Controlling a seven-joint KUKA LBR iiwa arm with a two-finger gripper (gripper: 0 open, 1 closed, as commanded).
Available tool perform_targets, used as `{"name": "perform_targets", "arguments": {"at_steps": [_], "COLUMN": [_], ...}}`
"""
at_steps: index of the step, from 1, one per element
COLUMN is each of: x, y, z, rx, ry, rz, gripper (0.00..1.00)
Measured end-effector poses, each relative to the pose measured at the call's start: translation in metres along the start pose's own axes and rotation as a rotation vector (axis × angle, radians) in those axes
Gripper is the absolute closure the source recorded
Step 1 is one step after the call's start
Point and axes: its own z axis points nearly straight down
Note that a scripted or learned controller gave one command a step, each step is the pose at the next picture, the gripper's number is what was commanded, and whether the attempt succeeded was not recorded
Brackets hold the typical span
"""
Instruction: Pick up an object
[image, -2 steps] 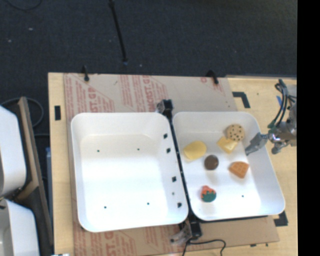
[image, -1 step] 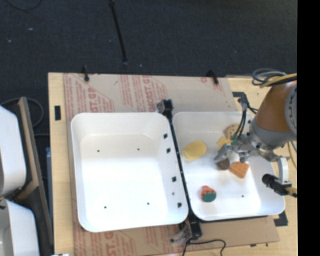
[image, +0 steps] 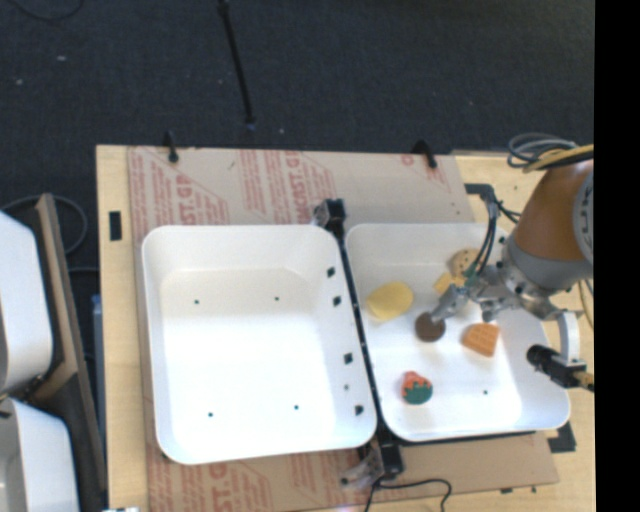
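gripper (image: 462, 297) hung low in right bin (image: 440, 425), finger state could not be told | brown round piece (image: 429, 327) just below-left; yellow lump (image: 389, 300), orange wedge (image: 481, 339) near | red-green piece (image: 417, 388) apart, open floor around | left bin (image: 165, 300) alongside

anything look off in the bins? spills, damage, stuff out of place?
Nothing stands out. The yellow piece, brown piece, orange piece and red-and-green piece lie loose in the right bin, none spilled over its rim. The gripper is low among them. Both bins look intact.
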Motion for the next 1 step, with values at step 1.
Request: {"name": "perform_targets", "arguments": {"at_steps": [1], "x": [-0.0073], "y": [0.0019], "z": [0.0325], "rx": [-0.003], "ry": [-0.001], "rz": [0.014], "gripper": [0.0]}}
